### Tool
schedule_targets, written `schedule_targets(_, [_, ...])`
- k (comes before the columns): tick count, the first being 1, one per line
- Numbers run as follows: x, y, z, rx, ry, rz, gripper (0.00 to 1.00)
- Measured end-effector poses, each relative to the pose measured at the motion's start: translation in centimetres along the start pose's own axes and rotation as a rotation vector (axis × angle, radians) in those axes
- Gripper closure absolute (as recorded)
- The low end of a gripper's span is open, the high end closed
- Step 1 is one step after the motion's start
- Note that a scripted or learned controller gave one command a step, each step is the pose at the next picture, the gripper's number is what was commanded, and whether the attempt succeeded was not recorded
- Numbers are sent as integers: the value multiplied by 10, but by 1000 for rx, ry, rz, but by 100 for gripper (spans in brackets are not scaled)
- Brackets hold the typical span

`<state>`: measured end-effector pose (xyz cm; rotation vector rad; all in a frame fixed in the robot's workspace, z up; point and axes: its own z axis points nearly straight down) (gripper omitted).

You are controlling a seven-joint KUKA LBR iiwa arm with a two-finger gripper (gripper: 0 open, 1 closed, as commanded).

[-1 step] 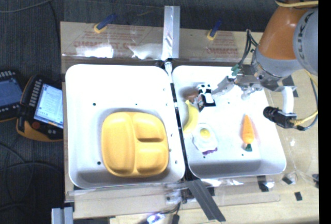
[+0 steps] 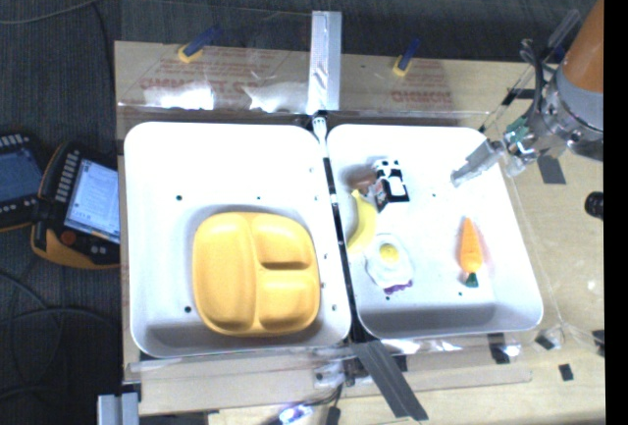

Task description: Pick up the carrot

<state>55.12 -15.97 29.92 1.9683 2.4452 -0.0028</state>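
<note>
Carrot [image 2: 470,251] lies lower right in the right bin [image 2: 510,310]; gripper [image 2: 471,168] hovers upper right, arm cut off; finger spread indiscernible, nothing visibly held.

Yellow divided tray [image 2: 257,273] left bin; banana [image 2: 364,222], fried egg [image 2: 389,255] right bin.

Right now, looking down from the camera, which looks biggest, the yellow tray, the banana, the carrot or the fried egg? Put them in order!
1. Yellow tray, by far the biggest.
2. Banana, though part of it is hidden at the bin divider.
3. Carrot and fried egg look about the same, so I won't rank them.
</note>
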Motion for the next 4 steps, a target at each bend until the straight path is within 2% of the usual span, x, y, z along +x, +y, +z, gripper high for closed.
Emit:
schedule_targets(1, [-39,-30,119,3,2,144,0])
schedule_targets(2, [-48,-26,202,-4,9,3,0])
schedule_targets(3, [-48,-26,195,-3,9,3,100])
schedule_targets(4, [38,-31,83,3,3,226,100])
